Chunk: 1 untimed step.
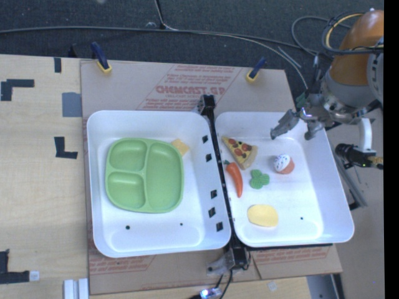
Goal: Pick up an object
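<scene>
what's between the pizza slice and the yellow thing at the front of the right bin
In the camera view, the orange carrot and the green broccoli piece lie between the pizza slice and the yellow piece.

Green divided plate (145, 174); orange carrot (235, 178); yellow lemon-like piece (262, 215); green broccoli (259, 179); pizza slice (240, 150) yellow with red dots; white bins (106, 229).

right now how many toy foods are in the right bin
5: pizza slice by the divider, carrot below it, broccoli mid-bin, strawberry to its right, yellow piece nearest the front.
</scene>
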Each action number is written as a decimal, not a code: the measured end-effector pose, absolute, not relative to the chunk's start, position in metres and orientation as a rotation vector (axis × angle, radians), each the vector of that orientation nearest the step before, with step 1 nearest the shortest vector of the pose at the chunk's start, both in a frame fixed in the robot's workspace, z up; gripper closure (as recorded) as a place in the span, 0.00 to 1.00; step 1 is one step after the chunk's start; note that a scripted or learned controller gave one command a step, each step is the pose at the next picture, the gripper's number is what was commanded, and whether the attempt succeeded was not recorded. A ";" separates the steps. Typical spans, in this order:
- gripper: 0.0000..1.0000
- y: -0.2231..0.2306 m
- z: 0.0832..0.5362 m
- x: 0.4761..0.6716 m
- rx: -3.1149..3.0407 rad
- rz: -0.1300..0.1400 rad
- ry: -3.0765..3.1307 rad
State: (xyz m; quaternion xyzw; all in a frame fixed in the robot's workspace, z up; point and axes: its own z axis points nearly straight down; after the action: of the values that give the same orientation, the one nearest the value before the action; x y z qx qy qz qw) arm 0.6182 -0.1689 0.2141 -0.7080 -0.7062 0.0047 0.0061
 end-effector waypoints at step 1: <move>0.00 -0.168 0.223 0.621 -2.220 0.002 -2.222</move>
State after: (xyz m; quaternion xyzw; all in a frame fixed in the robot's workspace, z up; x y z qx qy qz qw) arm 0.6212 -0.1684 0.2227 -0.7066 -0.7076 0.0007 0.0003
